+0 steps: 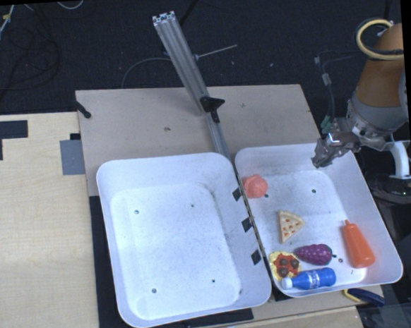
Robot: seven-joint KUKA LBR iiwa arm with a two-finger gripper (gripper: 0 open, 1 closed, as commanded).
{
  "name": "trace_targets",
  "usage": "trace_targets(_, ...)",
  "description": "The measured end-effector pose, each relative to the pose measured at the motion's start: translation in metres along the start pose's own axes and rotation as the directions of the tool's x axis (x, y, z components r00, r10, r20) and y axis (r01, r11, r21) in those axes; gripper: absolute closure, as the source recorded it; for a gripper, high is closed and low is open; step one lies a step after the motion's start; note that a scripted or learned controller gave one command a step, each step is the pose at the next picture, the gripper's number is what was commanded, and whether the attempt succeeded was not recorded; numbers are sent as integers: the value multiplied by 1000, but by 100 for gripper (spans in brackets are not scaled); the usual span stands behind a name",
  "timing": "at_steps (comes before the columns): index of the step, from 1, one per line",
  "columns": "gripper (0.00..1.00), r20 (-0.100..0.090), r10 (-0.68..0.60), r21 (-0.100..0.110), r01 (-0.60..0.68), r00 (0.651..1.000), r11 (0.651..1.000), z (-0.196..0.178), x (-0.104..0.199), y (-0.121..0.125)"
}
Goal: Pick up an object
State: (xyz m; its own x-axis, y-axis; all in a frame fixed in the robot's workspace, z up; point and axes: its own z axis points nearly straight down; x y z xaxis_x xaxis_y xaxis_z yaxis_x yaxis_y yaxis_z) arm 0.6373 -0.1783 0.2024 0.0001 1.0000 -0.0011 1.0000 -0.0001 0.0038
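The right bin [335, 185] holds several toy foods. A pink-red ball [255, 186] lies by its left wall. A pizza slice [290, 225] rests near the middle. Along the front lie a purple grape bunch [314, 254], a round yellow-and-red piece [284, 264] and a blue bottle [313, 279]. An orange bottle [357, 244] lies at the right side. My gripper [323, 155] hangs over the bin's far right corner, apart from every object. Nothing shows between its tips.
The left bin [172, 240] stands beside the right one, joined by black clips [241, 206]. A slanted metal rail [187, 69] rises behind the bins. Cables lie on the dark floor at the back.
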Motion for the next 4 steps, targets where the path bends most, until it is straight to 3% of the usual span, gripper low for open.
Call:
trace_targets(1,100,0,0,-1,0,1000,1000,-62,-2,-3)
trace_targets(4,100,-2,-3,4,3,1000,1000,-55,155,14)
